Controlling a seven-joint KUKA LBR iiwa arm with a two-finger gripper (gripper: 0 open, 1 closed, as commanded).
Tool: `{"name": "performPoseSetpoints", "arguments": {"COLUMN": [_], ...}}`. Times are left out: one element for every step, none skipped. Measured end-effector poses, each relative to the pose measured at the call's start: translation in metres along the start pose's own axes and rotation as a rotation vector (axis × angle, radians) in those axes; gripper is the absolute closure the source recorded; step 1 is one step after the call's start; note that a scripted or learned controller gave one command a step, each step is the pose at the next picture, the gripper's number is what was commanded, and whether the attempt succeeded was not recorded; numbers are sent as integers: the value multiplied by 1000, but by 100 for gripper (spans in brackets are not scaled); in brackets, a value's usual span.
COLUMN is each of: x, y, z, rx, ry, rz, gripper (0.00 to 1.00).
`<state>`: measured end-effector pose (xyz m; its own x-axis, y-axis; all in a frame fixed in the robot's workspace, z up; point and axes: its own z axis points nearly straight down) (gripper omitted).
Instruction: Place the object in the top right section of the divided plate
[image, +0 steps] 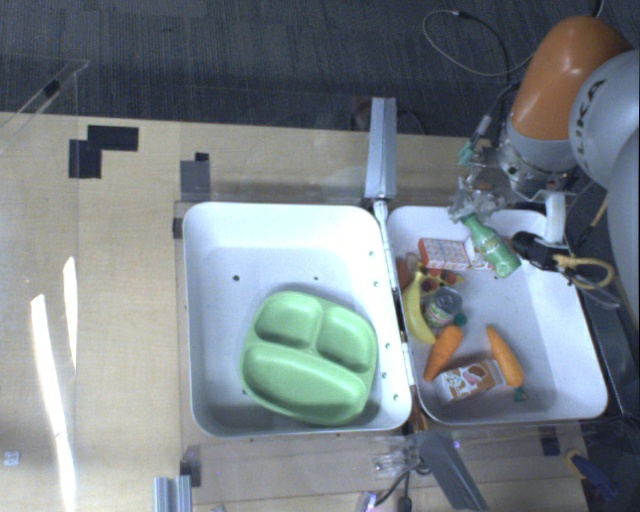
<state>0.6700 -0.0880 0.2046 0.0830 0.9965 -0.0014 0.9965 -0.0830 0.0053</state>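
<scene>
Wooden bench (120, 300) bearing two white bins: left bin (210, 260) with green plate (312, 357), right bin (560, 350) with clutter. Gripper (478, 205) at 12 o'clock of right bin, largely masked by wrist; finger opening impossible to tell. Green bottle (492, 245) directly beneath, contact unclear; long axis 10-to-4 o'clock, cap end indistinct. Carrots (444, 350), banana (414, 310), cartons (470, 378) near 6 o'clock.

I see the green three-section divided plastic plate (311, 357) in the left white bin (215, 300), with the orange toy carrots (443, 351) lower in the right white bin (570, 345).
</scene>
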Motion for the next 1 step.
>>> {"name": "performPoseSetpoints", "arguments": {"x": [2], "y": [-50], "z": [44], "rx": [1], "ry": [2], "rz": [-11], "gripper": [100]}}
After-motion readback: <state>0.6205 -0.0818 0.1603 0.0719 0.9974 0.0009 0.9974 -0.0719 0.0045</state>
